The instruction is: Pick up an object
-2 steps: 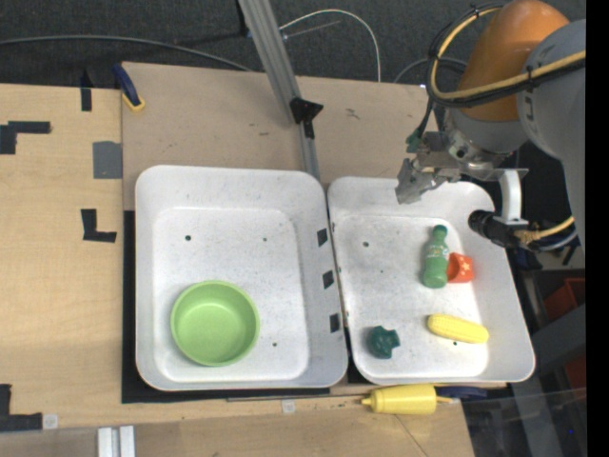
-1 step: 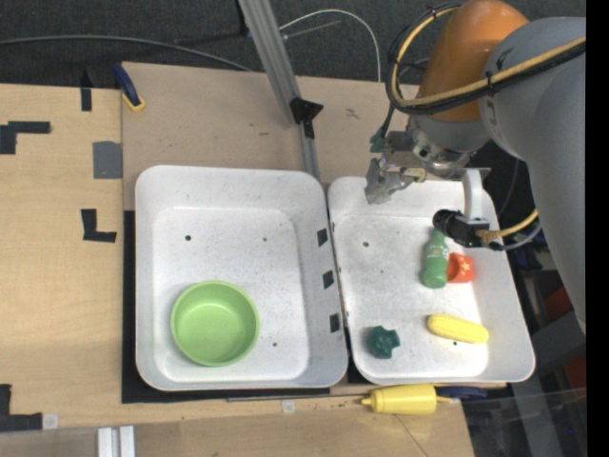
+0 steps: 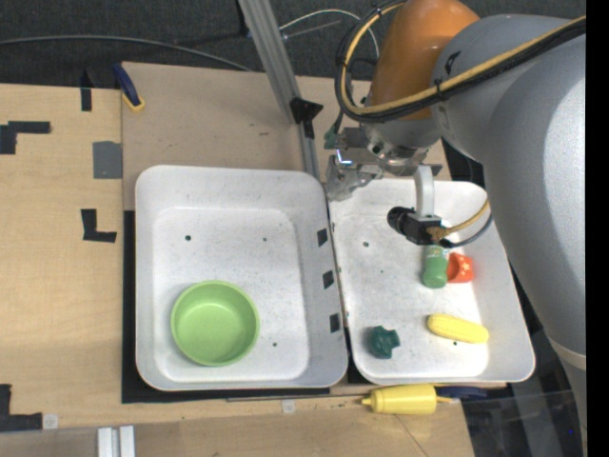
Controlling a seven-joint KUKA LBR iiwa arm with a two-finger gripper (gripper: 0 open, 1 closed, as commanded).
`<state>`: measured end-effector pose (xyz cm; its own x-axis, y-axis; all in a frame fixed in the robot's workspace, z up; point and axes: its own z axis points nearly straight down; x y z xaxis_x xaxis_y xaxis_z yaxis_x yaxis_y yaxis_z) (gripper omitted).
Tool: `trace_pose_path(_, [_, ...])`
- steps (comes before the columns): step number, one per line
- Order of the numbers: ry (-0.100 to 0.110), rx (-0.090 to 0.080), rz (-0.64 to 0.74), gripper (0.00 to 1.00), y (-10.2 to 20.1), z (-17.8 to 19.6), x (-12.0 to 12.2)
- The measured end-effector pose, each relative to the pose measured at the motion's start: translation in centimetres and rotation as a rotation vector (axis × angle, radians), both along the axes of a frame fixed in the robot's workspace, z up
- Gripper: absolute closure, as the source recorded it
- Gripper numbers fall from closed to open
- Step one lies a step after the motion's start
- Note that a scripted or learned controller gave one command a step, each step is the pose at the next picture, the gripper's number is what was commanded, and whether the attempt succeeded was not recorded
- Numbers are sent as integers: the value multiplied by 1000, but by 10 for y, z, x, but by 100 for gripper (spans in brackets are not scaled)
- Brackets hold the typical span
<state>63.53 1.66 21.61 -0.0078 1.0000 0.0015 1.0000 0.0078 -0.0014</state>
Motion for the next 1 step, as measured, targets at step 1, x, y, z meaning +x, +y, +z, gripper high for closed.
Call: trace_pose_path(1, [0,1,0,100,61,-4,6])
